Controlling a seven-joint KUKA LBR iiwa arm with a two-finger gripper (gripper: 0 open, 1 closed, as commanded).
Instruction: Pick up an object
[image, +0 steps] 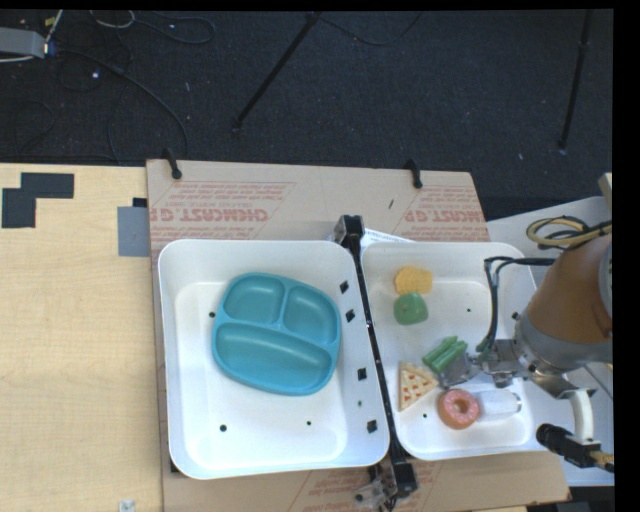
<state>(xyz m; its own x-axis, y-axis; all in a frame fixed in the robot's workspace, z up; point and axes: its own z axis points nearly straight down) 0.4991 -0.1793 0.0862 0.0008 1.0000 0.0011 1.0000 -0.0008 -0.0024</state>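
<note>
On the surface two white bins sit side by side: the left bin holds a teal divided plate near its middle. The right bin holds a yellow piece and a green ball toward its far edge, with a green bundle, a waffle-patterned wedge and a pink doughnut toward its near edge. The end effector reaches over the right bin's right edge, just beside the green bundle and above the doughnut.

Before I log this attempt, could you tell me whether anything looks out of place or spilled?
Nothing stands out. The teal divided plate lies flat in the left bin; the toy foods sit inside the right bin, near the gripper.
</note>
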